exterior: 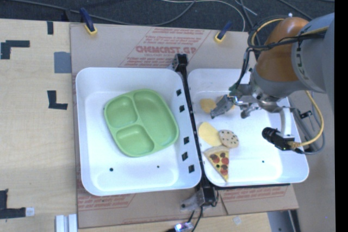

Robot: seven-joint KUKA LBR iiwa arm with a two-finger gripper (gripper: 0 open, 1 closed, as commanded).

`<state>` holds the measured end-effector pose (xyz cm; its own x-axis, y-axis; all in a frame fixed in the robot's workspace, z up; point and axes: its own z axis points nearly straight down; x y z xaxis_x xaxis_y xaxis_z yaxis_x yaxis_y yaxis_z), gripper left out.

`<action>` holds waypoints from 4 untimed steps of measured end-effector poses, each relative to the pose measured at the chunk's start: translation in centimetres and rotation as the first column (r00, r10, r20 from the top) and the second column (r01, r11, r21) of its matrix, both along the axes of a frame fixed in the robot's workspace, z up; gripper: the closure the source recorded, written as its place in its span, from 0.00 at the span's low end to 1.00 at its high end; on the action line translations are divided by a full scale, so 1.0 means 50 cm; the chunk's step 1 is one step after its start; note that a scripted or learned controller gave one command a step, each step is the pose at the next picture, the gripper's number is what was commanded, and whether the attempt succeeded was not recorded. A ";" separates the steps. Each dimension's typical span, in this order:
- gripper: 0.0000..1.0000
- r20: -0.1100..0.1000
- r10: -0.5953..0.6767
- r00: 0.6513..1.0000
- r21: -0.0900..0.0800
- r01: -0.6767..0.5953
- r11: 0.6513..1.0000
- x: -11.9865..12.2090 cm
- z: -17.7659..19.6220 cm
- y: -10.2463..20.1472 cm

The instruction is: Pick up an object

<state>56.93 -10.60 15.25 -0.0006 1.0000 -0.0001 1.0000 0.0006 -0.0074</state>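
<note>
In the right bin (272, 171) lie several toy foods: a small yellow piece (207, 104) near the left wall, a pale yellow wedge (208, 133), a chocolate-chip cookie (229, 139) and a pizza slice (219, 162). My gripper (232, 107) hangs over the right bin, just right of the small yellow piece, with its two dark fingers spread apart and nothing between them. The grey arm with its orange band comes in from the right.
The left bin (92, 171) holds a green divided plate (141, 121). A black divider (186, 117) runs between the bins. Cables loop around the wrist at the right, and a black connector (274, 137) hangs over the right bin.
</note>
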 end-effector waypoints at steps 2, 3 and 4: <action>0.00 0.008 0.001 1.000 0.000 -0.001 1.000 -0.001 -0.133 0.002; 1.00 0.012 0.001 1.000 -0.001 -0.001 1.000 0.001 -0.111 0.003; 1.00 0.012 0.001 1.000 0.000 -0.001 1.000 -0.002 0.013 0.011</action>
